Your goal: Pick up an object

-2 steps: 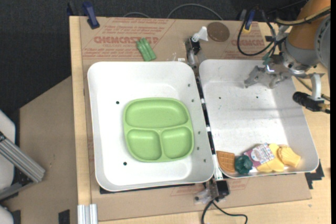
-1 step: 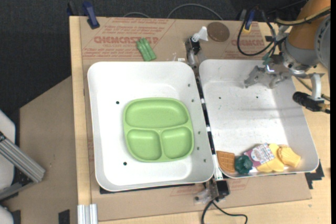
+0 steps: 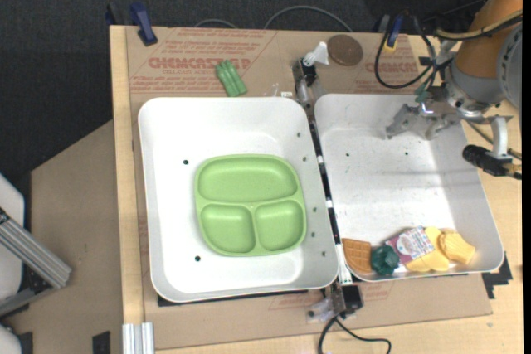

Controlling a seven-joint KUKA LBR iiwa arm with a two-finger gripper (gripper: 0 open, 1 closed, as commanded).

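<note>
The left bin (image 3: 158, 178) holds a green divided tray (image 3: 249, 203) at its centre. In the right bin (image 3: 465, 195), small toy foods (image 3: 411, 251) (a waffle, something dark green, yellow pieces) cluster at six o'clock. At one o'clock, the gripper (image 3: 412, 122) hovers with fingers spread, holding nothing.

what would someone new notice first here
Most striking is the green divided plate lying in the middle of the left bin. Next, a small heap of toy food crowds the right bin's near edge, while the pincer hangs over its far end.
</note>
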